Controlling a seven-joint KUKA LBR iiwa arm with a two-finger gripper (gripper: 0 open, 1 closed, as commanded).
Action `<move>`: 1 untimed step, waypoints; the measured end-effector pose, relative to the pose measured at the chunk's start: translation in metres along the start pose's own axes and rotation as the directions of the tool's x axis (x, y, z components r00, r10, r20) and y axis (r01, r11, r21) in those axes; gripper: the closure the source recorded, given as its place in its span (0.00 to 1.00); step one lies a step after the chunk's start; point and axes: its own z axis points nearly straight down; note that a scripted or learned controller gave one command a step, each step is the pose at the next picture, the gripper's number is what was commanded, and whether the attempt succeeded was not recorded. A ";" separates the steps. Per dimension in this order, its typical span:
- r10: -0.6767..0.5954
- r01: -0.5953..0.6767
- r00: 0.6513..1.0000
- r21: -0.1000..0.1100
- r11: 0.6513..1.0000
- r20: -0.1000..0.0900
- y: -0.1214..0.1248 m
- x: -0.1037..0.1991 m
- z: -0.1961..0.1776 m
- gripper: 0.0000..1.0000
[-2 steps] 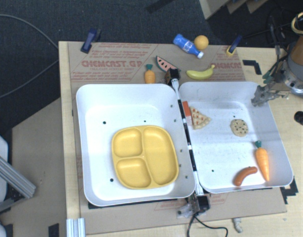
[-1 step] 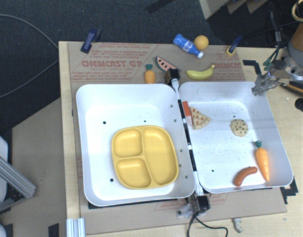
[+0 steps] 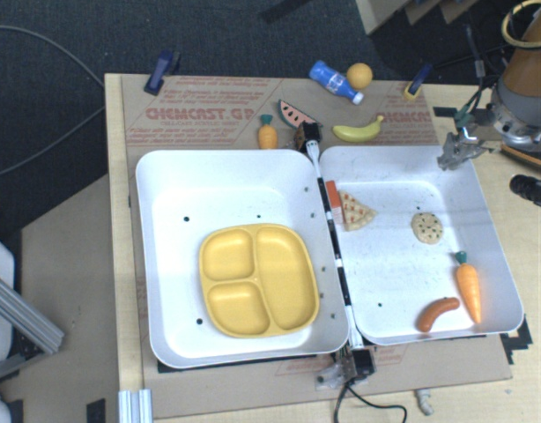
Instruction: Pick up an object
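Observation:
My gripper (image 3: 454,154) hangs over the far right corner of the right bin (image 3: 389,176), with nothing visibly held. In that bin lie a pizza slice (image 3: 354,211) near the left wall, a round cookie (image 3: 426,227) in the middle, an orange carrot (image 3: 468,291) along the right side, and a reddish sausage (image 3: 438,314) at the front. The cookie is the nearest object to the gripper, below and slightly left of it. The left bin (image 3: 165,201) holds a yellow divided plate (image 3: 257,280).
Behind the bins, on the cardboard, sit a banana (image 3: 359,130), a watermelon slice (image 3: 292,113), a small orange toy (image 3: 267,135), a blue bottle (image 3: 334,80) and an orange ball (image 3: 359,74). Blue clips (image 3: 160,73) hold the board's far edge.

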 end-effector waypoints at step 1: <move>0.000 0.000 1.000 -0.002 1.000 0.001 0.001 -0.001 -0.043 1.00</move>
